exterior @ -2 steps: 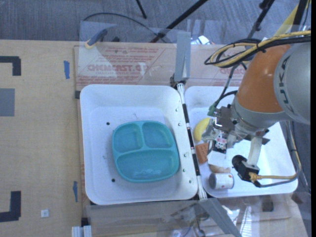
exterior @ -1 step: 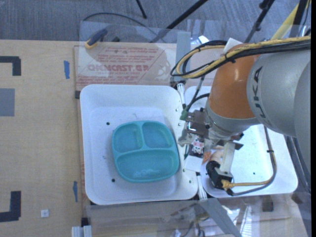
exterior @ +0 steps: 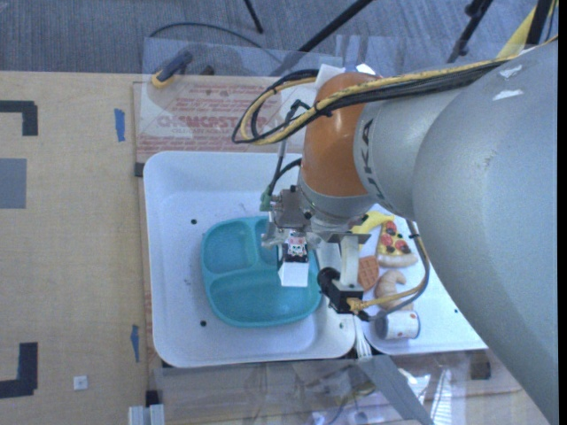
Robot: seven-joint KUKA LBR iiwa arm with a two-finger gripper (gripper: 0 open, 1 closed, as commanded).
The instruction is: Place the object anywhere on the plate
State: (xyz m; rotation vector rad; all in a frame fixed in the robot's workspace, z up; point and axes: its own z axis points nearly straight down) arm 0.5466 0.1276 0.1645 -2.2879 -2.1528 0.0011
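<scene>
Teal divided plate [exterior: 239, 282]: centre frame, in left white bin [exterior: 168, 237]. Gripper [exterior: 293, 257]: above plate's right edge, apparently pinching a small white object [exterior: 293, 274]. Toy pizza slice [exterior: 393, 243], white cup [exterior: 399, 325]: right bin.

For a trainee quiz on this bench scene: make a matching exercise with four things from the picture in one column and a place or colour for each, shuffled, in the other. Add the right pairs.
Things
1. plate
2. pizza slice
3. white cup
4. gripper

Places or colours
A. near the front edge of the right bin
B. over the plate's right part
C. teal, with compartments, in the left bin
D. yellow with red spots, in the right bin

Pairs: 1-C, 2-D, 3-A, 4-B
</scene>
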